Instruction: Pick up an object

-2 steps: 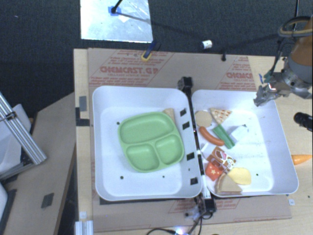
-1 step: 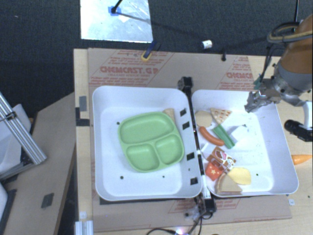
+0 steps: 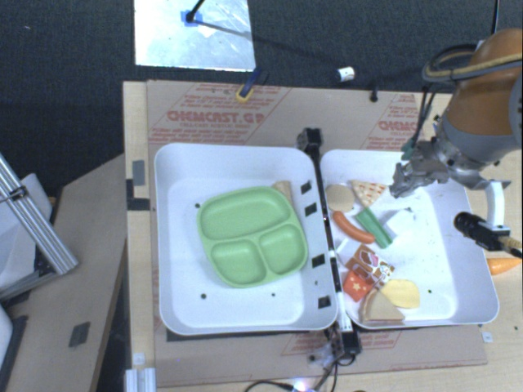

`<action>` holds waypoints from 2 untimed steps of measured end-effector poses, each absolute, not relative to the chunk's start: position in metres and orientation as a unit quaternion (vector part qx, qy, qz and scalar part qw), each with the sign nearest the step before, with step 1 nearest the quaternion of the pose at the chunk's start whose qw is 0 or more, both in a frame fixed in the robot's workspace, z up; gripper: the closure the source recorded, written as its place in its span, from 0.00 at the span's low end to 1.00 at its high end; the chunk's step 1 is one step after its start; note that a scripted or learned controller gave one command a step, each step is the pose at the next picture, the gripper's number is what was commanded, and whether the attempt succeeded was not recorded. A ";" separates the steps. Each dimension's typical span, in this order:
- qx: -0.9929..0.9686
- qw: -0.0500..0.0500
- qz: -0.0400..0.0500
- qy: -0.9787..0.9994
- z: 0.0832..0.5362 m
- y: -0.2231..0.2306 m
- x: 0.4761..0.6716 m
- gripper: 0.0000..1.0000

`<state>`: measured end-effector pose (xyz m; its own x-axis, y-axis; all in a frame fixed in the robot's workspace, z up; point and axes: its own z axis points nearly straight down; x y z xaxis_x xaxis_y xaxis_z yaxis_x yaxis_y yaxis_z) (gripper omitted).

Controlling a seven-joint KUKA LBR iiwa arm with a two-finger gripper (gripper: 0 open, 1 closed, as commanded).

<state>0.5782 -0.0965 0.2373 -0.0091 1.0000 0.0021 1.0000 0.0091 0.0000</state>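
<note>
Gripper (image 3: 403, 183) is hovering over the right bin (image 3: 458, 256), near its back; can't tell if it's spread or closed, nothing seen held. Toy food is lying just left & below: wedge (image 3: 368, 192), green stick (image 3: 373, 226), sausage (image 3: 353, 227). Green tray (image 3: 249, 235) is sitting in left bin (image 3: 176, 219). Best approach, I'd judge: be centering over one piece, descending straight, avoiding neighbours.
</note>
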 end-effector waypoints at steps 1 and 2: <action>-0.704 0.001 -0.001 -0.711 0.240 -0.041 0.557 1.00; -0.704 0.001 0.000 -0.710 0.220 0.006 0.541 1.00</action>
<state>0.5407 0.0056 0.2199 -0.0092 1.0000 0.0024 1.0000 0.0092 -0.0013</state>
